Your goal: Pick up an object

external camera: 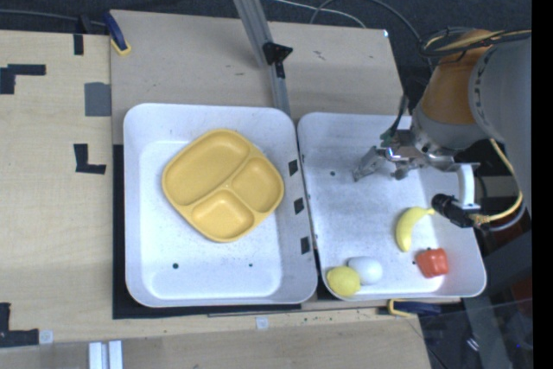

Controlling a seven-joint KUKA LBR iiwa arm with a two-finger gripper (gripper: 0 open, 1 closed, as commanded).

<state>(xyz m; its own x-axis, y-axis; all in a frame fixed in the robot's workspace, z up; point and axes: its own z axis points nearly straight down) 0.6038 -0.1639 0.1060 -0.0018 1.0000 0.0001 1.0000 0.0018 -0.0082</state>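
Gripper (367,168) sits over the right bin (337,212), toward its far edge, above bare floor; its two fingers look spread apart with nothing between them, so released and empty, though the tips are small and somewhat blurred. Candidate objects all lie along the right bin's near edge, well apart from the gripper: banana (411,226) toward the right side, red block (432,262) near the near-right corner, white ball (366,270) and lemon (343,281) touching each other at the near-left corner. Left bin (138,186) carries a yellow tray (223,184) only, centred. Risks, as judged from here: a descent where the gripper now hangs would close on empty floor. Lemon and ball are round and pressed together against the wall; fingers coming down there could wedge between them, push one away, or strike the rim. Banana is curved and lies flat, so a grasp across the wrong axis could slip off. Red block is close to the corner wall, leaving little room for one finger. The cable looped by the wrist (458,207) hangs near the banana and might brush it.
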